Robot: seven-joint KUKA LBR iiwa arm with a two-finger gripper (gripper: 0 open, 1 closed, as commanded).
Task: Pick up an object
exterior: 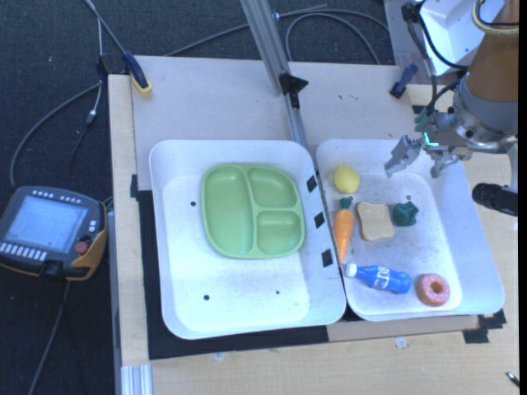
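The right bin point(469, 245) holds a yellow lemon point(346, 178), an orange carrot point(342, 232), a slice of toast point(375, 221), a small dark green toy point(404, 213), a blue bottle point(381, 278) lying on its side and a pink donut point(433, 289). My gripper point(424, 159) hangs over the bin's far part, up and right of the green toy. Its two grey fingers point(403, 155) are spread apart with nothing between them.
The left bin point(177, 303) carries a green divided plate point(252, 210). A metal pole point(268, 31) slants down to the gap between the bins. A teach pendant point(51, 233) lies on the floor at left. Cables run behind the bench.
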